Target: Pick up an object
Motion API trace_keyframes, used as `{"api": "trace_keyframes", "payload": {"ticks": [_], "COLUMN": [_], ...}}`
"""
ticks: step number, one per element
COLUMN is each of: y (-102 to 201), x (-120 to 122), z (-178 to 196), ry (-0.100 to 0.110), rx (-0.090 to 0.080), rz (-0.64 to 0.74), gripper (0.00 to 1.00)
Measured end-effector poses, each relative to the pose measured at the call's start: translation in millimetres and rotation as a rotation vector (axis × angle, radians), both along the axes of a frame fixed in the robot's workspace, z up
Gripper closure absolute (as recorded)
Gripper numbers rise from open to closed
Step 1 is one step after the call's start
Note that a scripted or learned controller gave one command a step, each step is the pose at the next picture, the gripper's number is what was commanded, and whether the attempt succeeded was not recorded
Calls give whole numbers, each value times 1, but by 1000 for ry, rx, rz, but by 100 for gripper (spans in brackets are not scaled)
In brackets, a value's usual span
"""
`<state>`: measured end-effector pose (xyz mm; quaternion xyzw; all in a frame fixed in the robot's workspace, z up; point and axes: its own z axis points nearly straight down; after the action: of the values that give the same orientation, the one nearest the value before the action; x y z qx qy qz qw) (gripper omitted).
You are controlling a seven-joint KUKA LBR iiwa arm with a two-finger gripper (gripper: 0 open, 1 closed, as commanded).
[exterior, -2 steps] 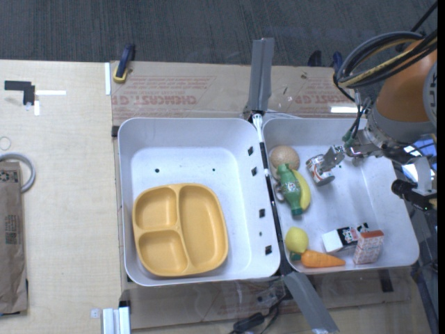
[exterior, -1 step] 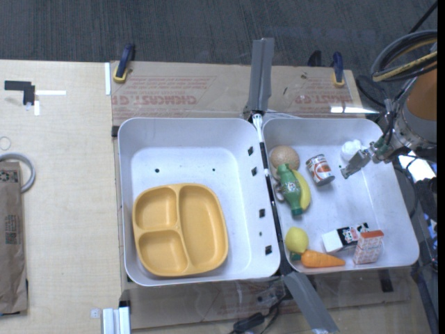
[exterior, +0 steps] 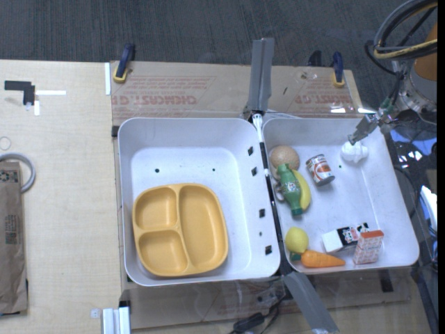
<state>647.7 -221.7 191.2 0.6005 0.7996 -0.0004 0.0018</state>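
- The table (exterior: pixel 55 207), pale wood, spans the frame and carries two shallow white bins side by side, with a clamped cardboard sheet (exterior: pixel 201 89) behind them at upper centre.
- The left bin (exterior: pixel 139 145), centre frame, holds a yellow divided plate (exterior: pixel 181 228) with three compartments, lying flat in the bin's lower left part.
- The right bin (exterior: pixel 382 214), just right of centre, holds all the small items.
- The grey arm (exterior: pixel 417 82), with its black and yellow cables looped at the upper right corner, reaches in over the right bin's upper right corner.
- The tool (exterior: pixel 363 132) hangs just above a white crumpled object (exterior: pixel 354 153) near the bin's back wall; whether its fingers are spread or closed cannot be told, and nothing can be made out between them.
- A green bottle (exterior: pixel 287 181) lies across a yellow banana (exterior: pixel 302 191) at the right bin's left side, just below a brown round fruit (exterior: pixel 284 157).
- An orange carrot (exterior: pixel 321 259) lies along the front wall, touching a yellow lemon (exterior: pixel 297 240).
- A red-and-white carton (exterior: pixel 369 246) stands at the lower right, beside a black-and-white box (exterior: pixel 342 238).
- A small red-and-white can (exterior: pixel 320 169) rests tilted mid-bin, between the brown fruit and the white object.
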Motion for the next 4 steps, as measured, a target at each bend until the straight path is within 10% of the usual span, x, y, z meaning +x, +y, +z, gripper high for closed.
{"api": "trace_keyframes", "payload": {"ticks": [1,2,3,4], "y": [6,0,1,65], "x": [9,-33,-96,-78], "z": [-103,-43,2,8], "ry": [18,0,2,1], "rx": [15,0,1,1], "rz": [204,122,456,401], "gripper": [0,0,0,0]}}
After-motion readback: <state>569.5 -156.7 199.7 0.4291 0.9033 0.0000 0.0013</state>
